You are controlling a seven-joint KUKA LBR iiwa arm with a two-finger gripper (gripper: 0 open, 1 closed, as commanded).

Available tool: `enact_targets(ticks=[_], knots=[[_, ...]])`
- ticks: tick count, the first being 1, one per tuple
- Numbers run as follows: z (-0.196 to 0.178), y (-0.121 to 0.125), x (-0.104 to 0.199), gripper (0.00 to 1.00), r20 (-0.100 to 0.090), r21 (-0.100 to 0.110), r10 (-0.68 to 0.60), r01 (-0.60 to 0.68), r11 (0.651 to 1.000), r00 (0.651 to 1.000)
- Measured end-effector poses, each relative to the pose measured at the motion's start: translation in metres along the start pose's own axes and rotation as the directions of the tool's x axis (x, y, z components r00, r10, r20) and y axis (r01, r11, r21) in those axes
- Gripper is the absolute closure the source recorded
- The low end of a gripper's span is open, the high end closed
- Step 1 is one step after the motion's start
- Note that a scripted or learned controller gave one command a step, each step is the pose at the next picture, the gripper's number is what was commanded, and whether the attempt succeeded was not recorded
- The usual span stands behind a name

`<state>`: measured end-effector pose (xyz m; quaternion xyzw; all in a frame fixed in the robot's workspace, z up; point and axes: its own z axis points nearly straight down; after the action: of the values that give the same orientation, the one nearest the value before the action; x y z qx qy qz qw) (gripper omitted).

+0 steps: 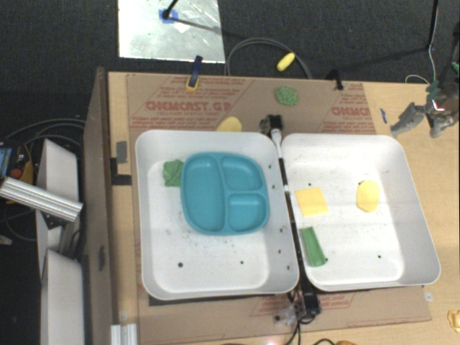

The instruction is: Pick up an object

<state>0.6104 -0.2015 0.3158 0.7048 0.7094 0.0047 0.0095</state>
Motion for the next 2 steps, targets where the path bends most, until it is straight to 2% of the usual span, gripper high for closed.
enact_targets(ticks=[1,2], knots=[[0.223,-0.007,-0.002,0.00,-0.009,0.028,0.005,-0.005,1.000,1.000],[0.177,-0.024,-0.003,0.00,-0.006,0.018,0.006,-0.006,1.000,1.000]])
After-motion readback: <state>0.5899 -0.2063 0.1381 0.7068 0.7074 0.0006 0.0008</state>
